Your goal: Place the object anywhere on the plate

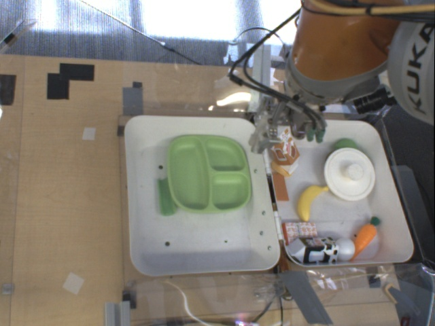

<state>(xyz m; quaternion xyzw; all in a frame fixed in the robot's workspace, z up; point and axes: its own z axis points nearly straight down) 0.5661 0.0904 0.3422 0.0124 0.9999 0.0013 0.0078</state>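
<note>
Care needed: small orange-and-white toy carton [285, 153] seemingly pinched in jaws of gripper [284, 141], hanging just right of green divided plate [207, 173], above the bins' shared edge; best carried level leftward, lowered over a plate compartment, then released gently.

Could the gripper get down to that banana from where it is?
Probably yes. The banana lies bare on the right bin floor, nothing on top, with the gripper hovering just beyond it. The white lidded pot beside it leaves little room.
</note>
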